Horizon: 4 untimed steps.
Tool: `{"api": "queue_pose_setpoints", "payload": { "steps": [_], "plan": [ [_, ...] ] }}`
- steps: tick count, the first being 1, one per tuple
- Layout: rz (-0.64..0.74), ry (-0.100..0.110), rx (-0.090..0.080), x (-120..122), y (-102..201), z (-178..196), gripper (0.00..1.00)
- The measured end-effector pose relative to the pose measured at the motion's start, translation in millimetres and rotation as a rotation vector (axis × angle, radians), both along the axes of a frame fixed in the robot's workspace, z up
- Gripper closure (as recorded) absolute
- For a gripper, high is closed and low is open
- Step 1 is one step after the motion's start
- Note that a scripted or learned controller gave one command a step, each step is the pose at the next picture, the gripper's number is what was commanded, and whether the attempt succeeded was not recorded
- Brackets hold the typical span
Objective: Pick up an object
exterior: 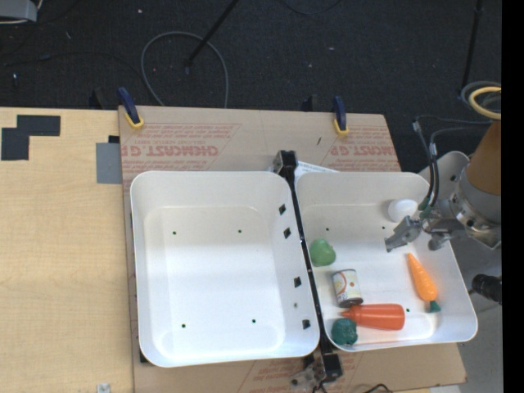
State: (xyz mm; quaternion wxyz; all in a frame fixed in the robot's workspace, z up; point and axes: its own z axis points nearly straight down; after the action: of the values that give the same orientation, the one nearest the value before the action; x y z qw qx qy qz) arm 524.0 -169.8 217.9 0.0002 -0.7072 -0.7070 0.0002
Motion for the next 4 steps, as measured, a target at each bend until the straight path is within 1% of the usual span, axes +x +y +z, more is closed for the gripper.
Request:
{"api": "queue_pose_setpoints", "payload": {
  "steps": [1,2,3,4],
  "plan": [
    [-0.001,-0.003,-0.001,-12.8,50.4,-113.8,0.0],
    [0.001,0.0,0.0,-4.5,65.0,-131.6,0.0],
    [0.033,-0.009,0.001,-14.0,107.2,-26.9,0.0],
    [0.028,0.0,0.0,-16.0,104.8,-21.4,1.0]
  ]
}}
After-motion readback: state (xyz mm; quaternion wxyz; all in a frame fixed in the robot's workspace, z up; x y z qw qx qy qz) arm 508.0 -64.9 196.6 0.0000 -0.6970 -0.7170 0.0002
